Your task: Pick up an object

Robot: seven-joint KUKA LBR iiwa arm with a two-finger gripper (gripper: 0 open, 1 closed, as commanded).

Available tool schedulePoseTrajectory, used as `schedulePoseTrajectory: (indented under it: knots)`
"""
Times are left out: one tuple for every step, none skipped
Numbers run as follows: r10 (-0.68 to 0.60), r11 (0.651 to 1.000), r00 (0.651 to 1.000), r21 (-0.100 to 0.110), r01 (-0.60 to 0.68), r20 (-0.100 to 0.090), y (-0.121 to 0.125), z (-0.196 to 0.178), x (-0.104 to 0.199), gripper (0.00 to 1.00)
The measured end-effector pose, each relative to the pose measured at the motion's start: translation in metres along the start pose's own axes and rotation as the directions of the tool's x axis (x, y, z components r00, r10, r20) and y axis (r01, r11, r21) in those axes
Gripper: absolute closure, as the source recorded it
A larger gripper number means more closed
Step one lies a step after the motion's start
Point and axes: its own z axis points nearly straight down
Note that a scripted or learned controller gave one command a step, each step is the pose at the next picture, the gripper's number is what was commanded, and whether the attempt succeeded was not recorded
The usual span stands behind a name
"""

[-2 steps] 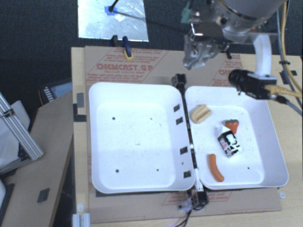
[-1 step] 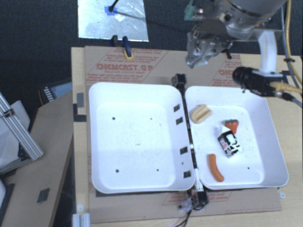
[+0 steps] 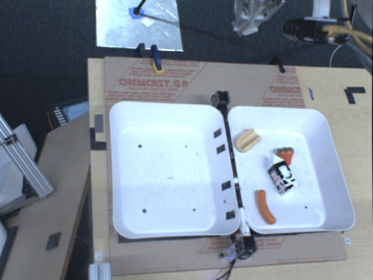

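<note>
Objects for picking are held in the right-hand shallow white plastic bin (image 3: 326,156), taken as the landmark for every position listed. Nearest the camera, an orange sausage-shaped toy (image 3: 264,206) is found lying at a slant by the bin's front-left corner. Just behind it, about the bin's middle, a small black-and-white printed carton (image 3: 282,177) is recorded, with a small red-orange strawberry-like piece with a green tip (image 3: 285,154) touching its far end. Further back and toward the bin's left wall, a tan bread-roll-shaped toy (image 3: 246,139) is set apart from the others. Against that left wall the left-hand shallow white bin (image 3: 125,156) is joined. Well beyond the landmark bin's far rim, above dark floor, the pale translucent two-finger gripper (image 3: 249,19) is seen hanging; nothing is seen between its fingers, and their spread cannot be told.
</note>
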Motion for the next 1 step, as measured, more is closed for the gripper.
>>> schedulePoseTrajectory:
  knots:
    - [0.005, 1.0, 1.0, 0.0, -0.005, 0.001, -0.0097, -0.0034, -0.1056, 1.0]
